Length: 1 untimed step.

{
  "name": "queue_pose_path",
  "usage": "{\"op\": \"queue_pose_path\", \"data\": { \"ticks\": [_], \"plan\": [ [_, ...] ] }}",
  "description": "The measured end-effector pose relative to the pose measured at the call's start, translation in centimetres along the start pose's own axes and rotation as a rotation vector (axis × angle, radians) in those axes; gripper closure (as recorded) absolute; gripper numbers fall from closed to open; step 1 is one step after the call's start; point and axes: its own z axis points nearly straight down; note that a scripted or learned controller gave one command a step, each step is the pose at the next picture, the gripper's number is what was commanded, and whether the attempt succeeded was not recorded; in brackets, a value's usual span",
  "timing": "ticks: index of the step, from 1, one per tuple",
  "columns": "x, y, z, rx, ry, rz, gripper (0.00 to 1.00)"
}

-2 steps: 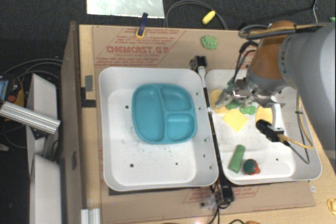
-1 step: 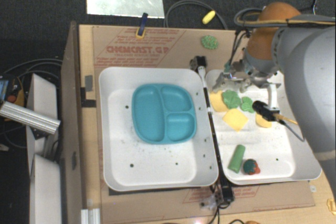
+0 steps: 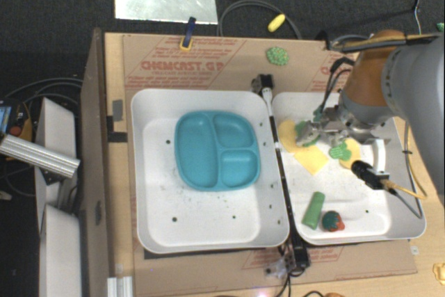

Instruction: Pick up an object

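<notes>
Right bin (image 3: 400,215): flat yellow piece (image 3: 309,156) near its left wall, small green leafy item (image 3: 339,151) just beside, green cylinder (image 3: 313,209) and red-and-blue ball (image 3: 333,220) toward the front. Above the yellow piece, grey gripper (image 3: 311,134), finger state unclear. Left bin (image 3: 149,219): teal divided plate (image 3: 216,150).

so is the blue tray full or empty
Empty. The blue tray lies flat in the left bin, and all three of its compartments show bare blue plastic.
</notes>
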Motion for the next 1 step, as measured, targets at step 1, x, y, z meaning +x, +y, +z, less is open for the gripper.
{"op": "queue_pose_path", "data": {
  "ticks": [1],
  "plan": [
    [0.02, -3.51, -0.02, -0.002, 0.000, -0.002, 0.00]
  ]
}}
